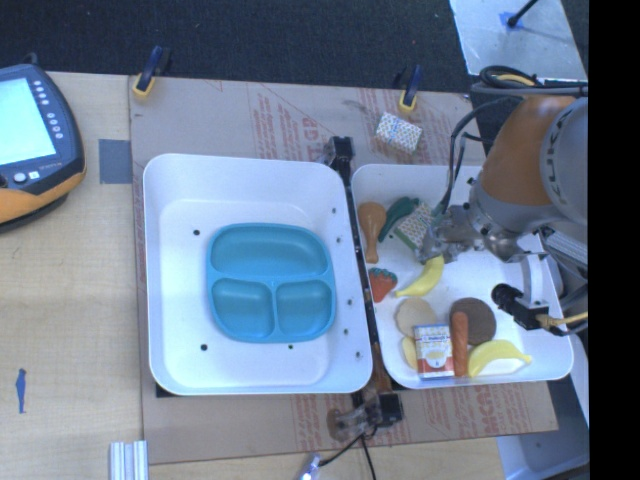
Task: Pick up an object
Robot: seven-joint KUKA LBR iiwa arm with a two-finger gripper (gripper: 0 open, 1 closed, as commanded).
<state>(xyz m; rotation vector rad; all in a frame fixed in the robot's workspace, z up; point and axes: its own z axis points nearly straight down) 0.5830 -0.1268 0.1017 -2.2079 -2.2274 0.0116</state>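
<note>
At right of the frame, the right bin [560, 368] holds the toy food from which one object is to be picked, while the gripper [440, 243] hangs low over the bin's upper middle, just above the yellow banana [422, 278]; whether it is released or clenched cannot be told from this slanted view. The banana, lying apart from its neighbours at centre-left of the bin, looks the likeliest target. A sound grasp would probably descend straight across its narrow middle, clear of the strawberry [383, 284] beside it. Countable here: two bins, two bananas (the second [497, 357] at lower right), one strawberry, one small carton [433, 352], one brown cookie-like disc [478, 318]. Centre frame, the left bin [160, 268] bears one blue divided plate [270, 280].
</note>
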